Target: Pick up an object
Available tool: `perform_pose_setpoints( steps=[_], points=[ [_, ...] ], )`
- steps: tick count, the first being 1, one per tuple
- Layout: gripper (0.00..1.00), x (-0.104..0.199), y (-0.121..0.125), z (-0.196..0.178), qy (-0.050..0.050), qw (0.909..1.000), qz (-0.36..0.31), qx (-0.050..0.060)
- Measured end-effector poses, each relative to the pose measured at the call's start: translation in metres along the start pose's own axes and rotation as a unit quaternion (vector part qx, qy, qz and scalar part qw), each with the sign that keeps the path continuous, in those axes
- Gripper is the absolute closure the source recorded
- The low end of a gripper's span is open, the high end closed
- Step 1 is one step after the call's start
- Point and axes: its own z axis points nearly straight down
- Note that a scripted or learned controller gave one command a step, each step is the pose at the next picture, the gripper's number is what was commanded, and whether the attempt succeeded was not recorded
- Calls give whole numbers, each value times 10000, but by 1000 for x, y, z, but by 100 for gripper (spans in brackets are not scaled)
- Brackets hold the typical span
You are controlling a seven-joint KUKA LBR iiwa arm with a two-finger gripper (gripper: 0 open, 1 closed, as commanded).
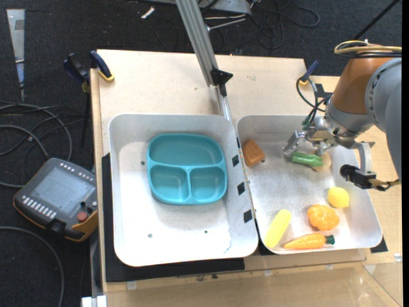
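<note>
Here the tool (305, 147) touches the green object (307, 160).

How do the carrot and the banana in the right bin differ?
Colour: the carrot is orange with a dark green stem end; the banana is plain pale yellow.
Pose: the carrot lies nearly level along the bin's near edge; the banana lies steeply slanted.
Shape: the carrot tapers to a point at its left end; the banana is blunt at both ends and thicker.
Shared: both lie loose in the right bin, near its front, apart from the gripper.
</note>
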Motion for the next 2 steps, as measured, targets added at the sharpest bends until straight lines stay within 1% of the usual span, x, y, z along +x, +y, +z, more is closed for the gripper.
perform_pose_setpoints(
  steps=[1, 2],
  points=[
    [100, 0, 2, -15, -8, 10000, -1, -35],
    [100, -1, 13, -63, -2, 10000, 9, -31]
  ],
)
